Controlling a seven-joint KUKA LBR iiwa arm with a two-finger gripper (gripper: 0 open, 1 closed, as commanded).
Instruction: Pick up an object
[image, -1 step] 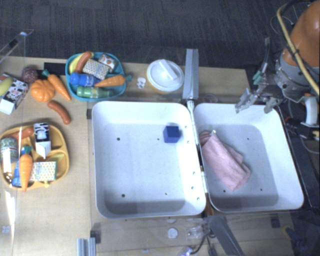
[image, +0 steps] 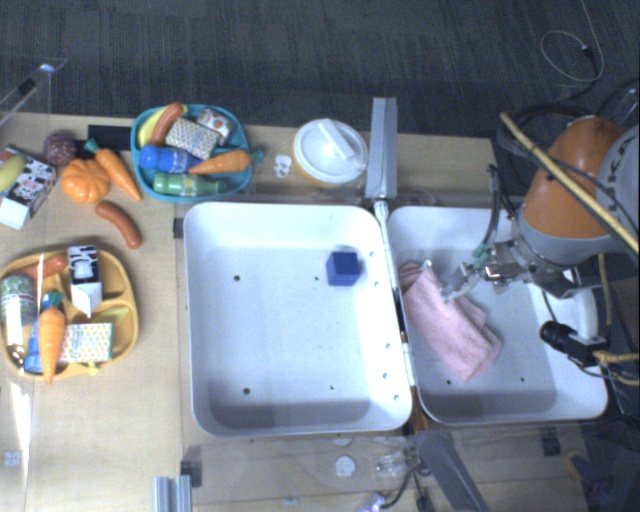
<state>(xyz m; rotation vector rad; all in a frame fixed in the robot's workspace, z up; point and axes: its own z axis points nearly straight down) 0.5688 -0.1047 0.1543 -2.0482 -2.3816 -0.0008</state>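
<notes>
The pink cloth (image: 447, 323) is lying by the right bin's (image: 520, 400) left wall, so the end effector (image: 462, 283), spread-fingered, should be descending squarely onto its bunched middle.

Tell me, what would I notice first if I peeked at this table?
Probably the small blue cube, alone near the back right corner of the left white bin. Next, the pink cloth crumpled on the left side of the right bin, with the robot's gripper just above its top edge. Left of the bins, a blue bowl and a yellow tray hold colourful toy food.
</notes>
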